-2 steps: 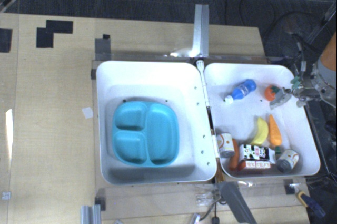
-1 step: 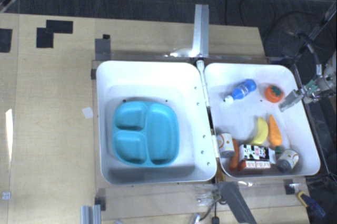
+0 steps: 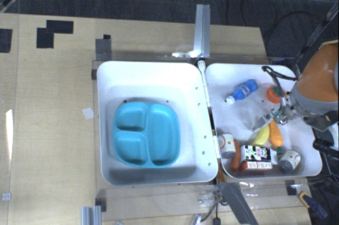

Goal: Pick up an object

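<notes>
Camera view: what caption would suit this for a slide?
Grey and orange robot arm reaching into the right white bin of small objects, beside the left white bin holding a turquoise divided plastic plate.

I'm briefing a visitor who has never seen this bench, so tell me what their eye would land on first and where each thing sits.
The bright blue divided tray stands out at once, lying alone in the left bin. Next comes the arm's orange band at the right edge, with the gripper low over the right bin. That bin holds a clutter along its near side, plus a small blue bottle lying apart toward the back.
</notes>
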Robot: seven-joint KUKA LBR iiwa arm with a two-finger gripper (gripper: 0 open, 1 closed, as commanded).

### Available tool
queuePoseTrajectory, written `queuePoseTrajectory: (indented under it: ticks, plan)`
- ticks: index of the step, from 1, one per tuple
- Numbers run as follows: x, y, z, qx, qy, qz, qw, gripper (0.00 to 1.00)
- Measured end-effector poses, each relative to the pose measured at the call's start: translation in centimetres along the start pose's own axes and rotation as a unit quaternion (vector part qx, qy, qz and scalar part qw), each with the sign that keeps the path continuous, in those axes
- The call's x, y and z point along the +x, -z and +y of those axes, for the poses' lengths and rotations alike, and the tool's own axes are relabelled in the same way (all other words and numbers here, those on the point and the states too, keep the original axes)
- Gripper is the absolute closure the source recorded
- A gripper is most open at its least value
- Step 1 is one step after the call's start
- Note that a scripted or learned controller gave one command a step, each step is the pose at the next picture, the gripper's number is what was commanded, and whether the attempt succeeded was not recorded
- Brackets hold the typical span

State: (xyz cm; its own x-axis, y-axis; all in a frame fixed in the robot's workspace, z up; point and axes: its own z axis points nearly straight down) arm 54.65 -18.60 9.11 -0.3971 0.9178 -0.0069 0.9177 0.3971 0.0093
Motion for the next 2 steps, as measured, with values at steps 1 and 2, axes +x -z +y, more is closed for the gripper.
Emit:
queuePoseTrajectory:
  ticks: [1,2]
  plan:
    - [0.0,1.2,0.3,-0.002,0.0,0.0,1.0,1.0]
    - [3.6,9.5,9.2,0.001,0.056,0.001,0.9984,1.0]
